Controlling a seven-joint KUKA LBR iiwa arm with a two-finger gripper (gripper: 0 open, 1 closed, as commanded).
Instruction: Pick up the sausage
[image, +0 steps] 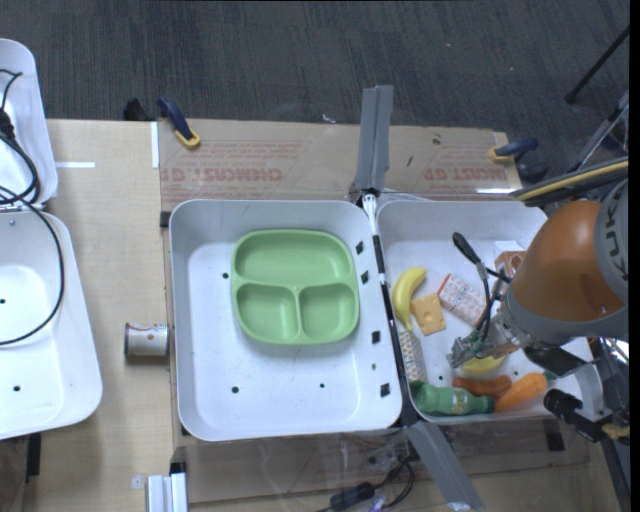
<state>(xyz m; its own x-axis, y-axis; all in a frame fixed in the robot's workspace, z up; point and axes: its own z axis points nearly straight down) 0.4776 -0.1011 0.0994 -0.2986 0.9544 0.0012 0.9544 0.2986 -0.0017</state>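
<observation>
My gripper hangs low over the front part of the right bin, under the arm's orange band. Just below it lies a yellow piece. In front of that is a short reddish-orange piece that looks like the sausage. It lies between a green bottle and an orange carrot. The gripper tip is right above the yellow piece and a little behind the sausage. I see nothing lifted.
A banana, a cheese wedge and a pink wafer lie behind the gripper in the right bin. The left bin holds a green divided plate. A small can lies on the bench to its left.
</observation>
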